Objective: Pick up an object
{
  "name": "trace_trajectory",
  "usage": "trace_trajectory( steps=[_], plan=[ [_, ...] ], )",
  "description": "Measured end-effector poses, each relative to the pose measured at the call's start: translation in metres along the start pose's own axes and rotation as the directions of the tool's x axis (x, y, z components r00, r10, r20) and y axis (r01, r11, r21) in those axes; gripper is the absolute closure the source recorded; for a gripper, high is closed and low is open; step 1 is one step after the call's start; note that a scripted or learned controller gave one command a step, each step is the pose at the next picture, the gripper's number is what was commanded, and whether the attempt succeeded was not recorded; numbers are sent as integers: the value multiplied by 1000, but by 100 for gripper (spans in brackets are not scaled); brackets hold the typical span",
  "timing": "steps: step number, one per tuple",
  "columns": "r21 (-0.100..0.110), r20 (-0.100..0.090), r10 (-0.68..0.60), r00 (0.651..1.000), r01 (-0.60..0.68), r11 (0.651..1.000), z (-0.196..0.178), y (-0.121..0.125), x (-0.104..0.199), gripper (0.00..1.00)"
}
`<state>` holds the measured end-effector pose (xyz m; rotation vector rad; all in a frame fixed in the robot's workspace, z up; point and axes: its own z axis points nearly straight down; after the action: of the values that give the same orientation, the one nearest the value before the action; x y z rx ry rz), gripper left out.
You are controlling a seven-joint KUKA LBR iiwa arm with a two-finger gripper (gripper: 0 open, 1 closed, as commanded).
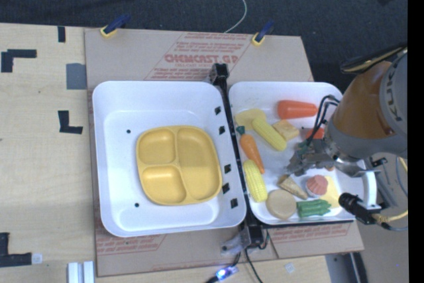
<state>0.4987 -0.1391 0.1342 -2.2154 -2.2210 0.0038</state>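
Grey end effector point(303, 159) hung low in the right bin point(331, 91), toy food around it. I could not tell its grip state. At nine o'clock, a yellow tray point(179, 165) lay in the left bin point(106, 142)

- I see the gripper point(299, 161) low inside the right bin point(265, 91), amid toy food: a carrot point(296, 108), corn cobs point(268, 133), a green pepper point(312, 209).
- Nothing visibly sits between its fingers.
- In the left bin point(116, 142), a yellow divided plate point(179, 164) lies flat.
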Motion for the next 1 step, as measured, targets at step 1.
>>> trace_trajectory(
  steps=[1],
  plan=[
    [-2, 2, 1, 1000, -1, 1000, -53, 2, -10, 100]
  ],
)
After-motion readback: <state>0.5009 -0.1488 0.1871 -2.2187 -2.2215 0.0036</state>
